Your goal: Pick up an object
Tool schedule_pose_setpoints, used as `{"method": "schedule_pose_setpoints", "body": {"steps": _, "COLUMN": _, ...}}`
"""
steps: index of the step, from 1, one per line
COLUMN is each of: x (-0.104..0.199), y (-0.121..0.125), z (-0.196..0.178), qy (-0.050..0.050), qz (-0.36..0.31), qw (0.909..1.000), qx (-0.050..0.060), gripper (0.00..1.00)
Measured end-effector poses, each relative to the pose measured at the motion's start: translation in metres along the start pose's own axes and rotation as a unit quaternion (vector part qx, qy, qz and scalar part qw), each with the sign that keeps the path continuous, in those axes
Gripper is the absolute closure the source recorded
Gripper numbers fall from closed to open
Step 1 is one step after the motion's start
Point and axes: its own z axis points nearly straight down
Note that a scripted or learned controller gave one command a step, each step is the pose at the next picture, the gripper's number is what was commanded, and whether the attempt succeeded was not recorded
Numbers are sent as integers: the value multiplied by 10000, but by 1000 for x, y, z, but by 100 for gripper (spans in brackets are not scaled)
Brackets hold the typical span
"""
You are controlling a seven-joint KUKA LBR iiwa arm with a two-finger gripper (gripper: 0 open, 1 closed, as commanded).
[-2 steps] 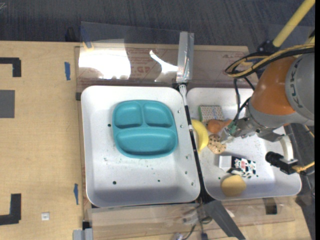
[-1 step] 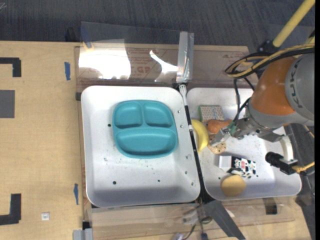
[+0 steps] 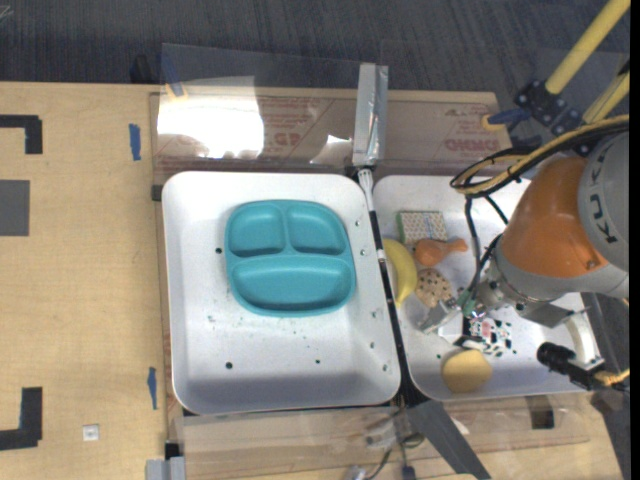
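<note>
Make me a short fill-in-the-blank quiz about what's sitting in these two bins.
1. The teal divided plate lies in the ____ bin.
2. The banana in the right bin is colored ____.
3. The plate has ____ compartments.
4. The arm wears an ____ band.

Missing words: left; yellow; three; orange

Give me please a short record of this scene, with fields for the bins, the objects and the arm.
left bin: holds a teal divided plate
right bin: banana, orange drumstick-shaped toy, patterned box, speckled cookie, round yellow object
arm: reaches in from the right, over the right bin
gripper: low among the objects; grasp cannot be judged
</note>
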Motion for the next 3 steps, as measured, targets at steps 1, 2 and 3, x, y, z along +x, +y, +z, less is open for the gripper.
{"method": "schedule_pose_setpoints", "body": {"steps": 1, "x": -22, "y": 54, "z": 1, "qy": -2, "qz": -92, "qw": 10000, "qx": 3, "gripper": 0}}
{"method": "schedule_pose_setpoints", "body": {"steps": 2, "x": -47, "y": 134, "z": 3, "qy": 12, "qz": 450, "qw": 9990, "qx": 24, "gripper": 0}}
{"method": "schedule_pose_setpoints", "body": {"steps": 3, "x": -47, "y": 137, "z": -11, "qy": -16, "qz": 432, "qw": 9991, "qx": -8, "gripper": 100}}
